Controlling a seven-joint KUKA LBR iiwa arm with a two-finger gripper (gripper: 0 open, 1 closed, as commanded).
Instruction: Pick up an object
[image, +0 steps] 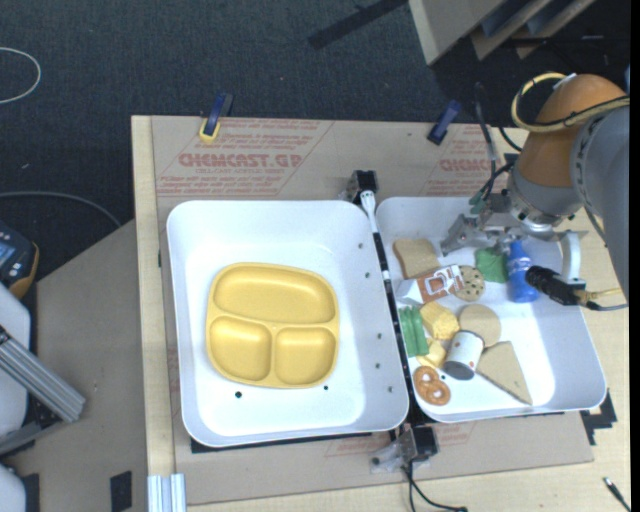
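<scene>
1. Arm's gripper (492, 232) sits low over the back of the right bin (570, 372), near its far rim. Can't tell how the fingers are set from this angle.
2. The stuff to grab is crowded on that bin's left half: toast slice (414, 255), cookie (470, 285), blue bottle (519, 270), green piece (412, 330), pretzel (431, 384), a wedge (507, 370).
3. The bin's right side is bare white floor, lots of room there.
4. Left bin (190, 240) holds a yellow divided tray (271, 323), with open margin all round it.
</scene>
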